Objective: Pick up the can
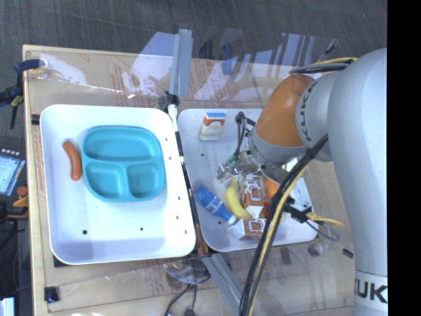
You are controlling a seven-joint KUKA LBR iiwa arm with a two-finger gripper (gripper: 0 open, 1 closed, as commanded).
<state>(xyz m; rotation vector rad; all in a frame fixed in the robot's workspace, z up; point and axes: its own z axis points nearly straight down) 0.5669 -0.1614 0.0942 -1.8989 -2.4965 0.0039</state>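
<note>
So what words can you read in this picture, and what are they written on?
"KU" on the arm's grey base, cut off at the edge.
"KU", faint, on the orange band.
Small carton: print too blurred to read.
Blue can: label too blurred.
Snack packets: print too small to read.
Bench: faded reddish printing, not readable.

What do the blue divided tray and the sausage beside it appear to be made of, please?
Blue divided tray: likely moulded plastic, smooth, soft sheen, rounded compartments. Sausage: probably toy plastic or rubber, uniform glossy orange-red, though real food cannot be ruled out.
</note>
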